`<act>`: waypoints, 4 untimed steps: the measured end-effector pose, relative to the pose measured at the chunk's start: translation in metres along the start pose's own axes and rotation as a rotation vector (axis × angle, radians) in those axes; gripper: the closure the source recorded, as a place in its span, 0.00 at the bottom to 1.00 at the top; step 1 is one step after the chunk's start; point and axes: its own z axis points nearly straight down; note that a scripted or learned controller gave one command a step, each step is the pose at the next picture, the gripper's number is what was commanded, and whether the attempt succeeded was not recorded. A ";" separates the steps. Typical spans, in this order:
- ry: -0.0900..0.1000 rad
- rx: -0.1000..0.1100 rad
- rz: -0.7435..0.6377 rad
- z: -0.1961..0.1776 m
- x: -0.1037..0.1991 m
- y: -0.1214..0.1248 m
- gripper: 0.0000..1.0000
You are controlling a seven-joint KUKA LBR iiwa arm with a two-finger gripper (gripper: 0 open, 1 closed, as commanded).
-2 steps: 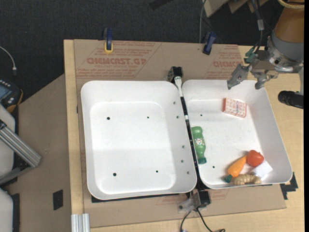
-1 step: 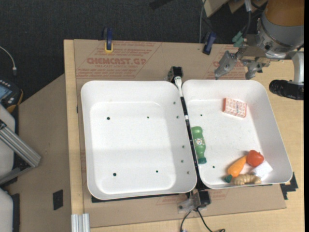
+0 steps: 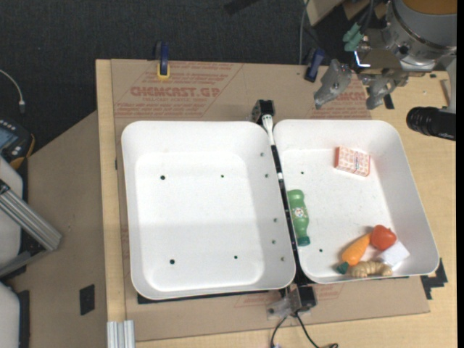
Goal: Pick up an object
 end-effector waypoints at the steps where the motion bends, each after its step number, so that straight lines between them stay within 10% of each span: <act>1: 0.002 0.007 -0.006 -0.007 0.097 -0.041 0.00; 2: 0.000 0.005 0.003 -0.017 0.092 -0.039 1.00; 3: -0.001 0.011 0.003 0.025 0.101 -0.055 1.00; 4: -0.001 0.016 0.001 0.159 0.146 -0.067 1.00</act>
